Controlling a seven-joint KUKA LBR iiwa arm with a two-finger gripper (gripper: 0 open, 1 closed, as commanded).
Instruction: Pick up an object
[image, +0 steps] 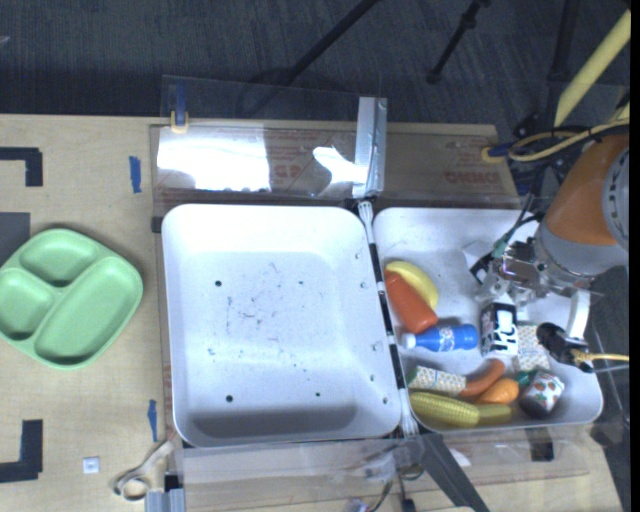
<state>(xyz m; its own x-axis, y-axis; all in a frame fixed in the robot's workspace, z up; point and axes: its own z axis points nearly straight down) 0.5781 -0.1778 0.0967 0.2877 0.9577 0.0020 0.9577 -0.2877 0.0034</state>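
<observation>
Although the grey arm with its orange band has its claw (512, 318) low in the right white plastic bin (440, 232), nothing is lifted, so I judge the pick barely begun: a grasp and a lift are both left. Whether the claw is released or clenched I cannot tell (the wrist hides it).

The candidates lie heaped along that bin's near side: a yellow corn cob (443, 409) nearest, an orange carrot (488, 382) just behind it, then a blue bottle with a white cap (443, 339), and farther back an orange pepper-like piece (410, 302) touching a yellow banana (412, 276). The claw hangs just right of the bottle.

The left white bin (265, 320) sits alongside. On the pale wooden tabletop (75, 160), well left, rests a green three-part plate (66, 297). Beyond the tabletop lies dark carpet with stand legs.
</observation>
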